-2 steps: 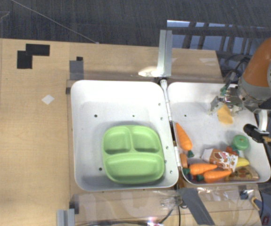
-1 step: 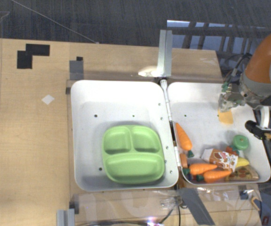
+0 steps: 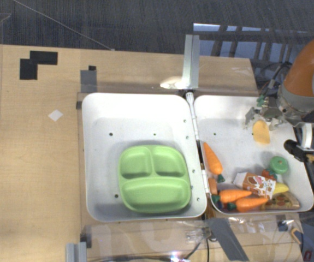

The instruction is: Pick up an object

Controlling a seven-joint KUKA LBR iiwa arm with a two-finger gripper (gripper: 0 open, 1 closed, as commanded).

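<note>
A: Two white bins side by side on the bench [image 3: 31, 173], and the arm [image 3: 309, 72] is in from the right, orange band showing above the wrist. The gripper [image 3: 265, 115] sits over the far part of the right bin [image 3: 227, 116].

B: What is that pale yellow piece [image 3: 261, 132]?

A: One yellow object, directly under the gripper, touching or just below the fingertips. From this angle I cannot tell whether the fingers are clamped on it or spread, so no call on a hold.

B: Count the rest for me.

A: Nearer the camera than the gripper, on its right side, one green round piece [image 3: 279, 165]. Further toward the near wall, one small printed carton [image 3: 259, 184], with a yellow bit beside it. Carrots: I count three. One carrot [image 3: 212, 160] lies along the divider, well to the gripper's left; two more, an orange carrot [image 3: 236, 194] and another carrot [image 3: 252, 203], lie side by side against the near wall. Something brown is tucked in the near right corner, too cluttered to name.

B: And the other bin?

A: The left bin [image 3: 107, 119], well apart from the gripper, carries one green plate [image 3: 154, 178] with three compartments.
</note>
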